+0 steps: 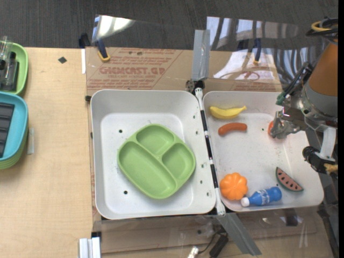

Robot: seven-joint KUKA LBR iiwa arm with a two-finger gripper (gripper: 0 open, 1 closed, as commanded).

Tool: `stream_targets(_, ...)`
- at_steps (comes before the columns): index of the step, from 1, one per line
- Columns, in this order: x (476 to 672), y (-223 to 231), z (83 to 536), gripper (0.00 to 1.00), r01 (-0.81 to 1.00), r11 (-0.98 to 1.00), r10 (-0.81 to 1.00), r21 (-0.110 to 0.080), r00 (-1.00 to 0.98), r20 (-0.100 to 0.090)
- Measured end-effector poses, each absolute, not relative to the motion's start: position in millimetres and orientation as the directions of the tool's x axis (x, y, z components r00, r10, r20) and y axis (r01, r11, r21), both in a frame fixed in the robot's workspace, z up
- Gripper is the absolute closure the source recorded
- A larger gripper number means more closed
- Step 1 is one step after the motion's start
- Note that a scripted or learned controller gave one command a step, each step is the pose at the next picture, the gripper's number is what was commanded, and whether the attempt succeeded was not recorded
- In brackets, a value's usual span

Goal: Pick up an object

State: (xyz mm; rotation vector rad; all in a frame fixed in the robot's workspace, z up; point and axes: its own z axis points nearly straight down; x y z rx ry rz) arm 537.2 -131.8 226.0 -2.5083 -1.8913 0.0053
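The right bin point(258, 155) holds a yellow banana point(227, 110), a red-orange sausage point(232, 128), an orange pumpkin point(234, 185), a blue bottle with a white cap point(263, 196) and a watermelon slice point(288, 179). My gripper point(278, 127) hangs low over the bin's right side, near its far wall. A small red object point(271, 128) peeks out at the gripper's left edge, mostly hidden by it. Whether the gripper touches or holds it is hidden from view.
A green divided plate point(157, 160) lies in the left bin point(107, 144). Cardboard point(140, 69) lies behind the bins. Teal and green trays point(11, 117) sit at the bench's far left. The arm's grey body point(322, 90) looms over the right bin's right wall.
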Motion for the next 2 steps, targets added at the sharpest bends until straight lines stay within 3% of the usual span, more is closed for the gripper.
stream_targets(1,658.4,-111,198,0.00,0.996,-0.085,0.996,-0.002,0.085,-0.003)
stream_targets(2,650.6,-105,92,0.00,0.974,-0.226,0.974,-0.001,0.226,-0.002)
